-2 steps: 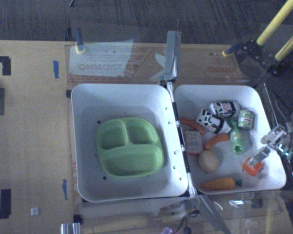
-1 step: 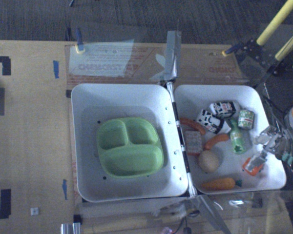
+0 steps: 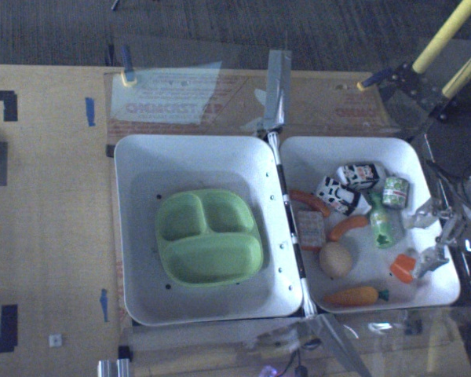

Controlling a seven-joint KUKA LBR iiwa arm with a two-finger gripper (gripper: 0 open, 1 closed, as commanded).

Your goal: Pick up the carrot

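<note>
The carrot (image 3: 353, 295) is orange with a small green top at its right end. It lies flat along the front wall of the right bin (image 3: 436, 175), just below a beige egg (image 3: 336, 259). My gripper (image 3: 429, 239) hangs over the bin's right side, up and to the right of the carrot and well apart from it. Its two fingers (image 3: 421, 216) stand spread apart, open, with nothing between them. A small orange-red piece (image 3: 403, 268) sits just left of the lower finger.
The right bin also holds two cow-patterned cartons (image 3: 337, 195), a green can (image 3: 394, 192), a green bottle (image 3: 381, 228), an orange sausage (image 3: 348, 227), another (image 3: 308, 203) and a pinkish packet (image 3: 311, 229). The left bin (image 3: 133, 234) holds a green divided plate (image 3: 209, 236).
</note>
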